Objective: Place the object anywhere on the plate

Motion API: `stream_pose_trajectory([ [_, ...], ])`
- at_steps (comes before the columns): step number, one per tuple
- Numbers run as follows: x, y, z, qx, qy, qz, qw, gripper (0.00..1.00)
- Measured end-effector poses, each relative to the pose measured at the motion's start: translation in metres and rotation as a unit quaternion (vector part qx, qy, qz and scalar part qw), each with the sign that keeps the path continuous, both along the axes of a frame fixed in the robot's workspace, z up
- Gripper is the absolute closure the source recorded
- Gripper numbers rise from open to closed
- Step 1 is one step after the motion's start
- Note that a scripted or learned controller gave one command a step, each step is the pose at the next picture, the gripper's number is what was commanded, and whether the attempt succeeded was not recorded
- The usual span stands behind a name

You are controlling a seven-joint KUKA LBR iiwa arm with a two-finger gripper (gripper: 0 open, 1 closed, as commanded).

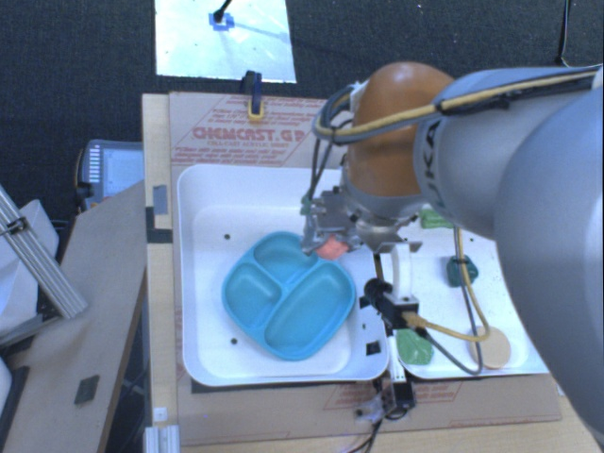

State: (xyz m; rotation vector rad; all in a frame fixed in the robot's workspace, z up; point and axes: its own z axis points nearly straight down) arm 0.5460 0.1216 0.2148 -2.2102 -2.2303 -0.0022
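The grey arm with an orange band (528, 149) reached over the left shallow white bin (208, 215), where the blue divided plastic plate (283, 300) lay. Its hand (324, 232) hung at the plate's upper right rim with the small pink object (331, 249) just beneath it; whether the hand gripped it could not be told. The placing step seemed in hand. The next move called for lowering over a compartment and letting go.

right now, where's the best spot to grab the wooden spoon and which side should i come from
Take the wooden spoon by its thin handle, between the teal thing and the round bowl. Come straight down from above, closing across the handle: it seems to lie flat on the bin floor, and the bowl looks too wide to pinch.
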Motion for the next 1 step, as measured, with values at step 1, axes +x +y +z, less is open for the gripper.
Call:
stream_pose_trajectory([
  [1,0.0005,-0.0026,0.0002,-0.0008,0.000,-0.002,1.0000,0.00],
])
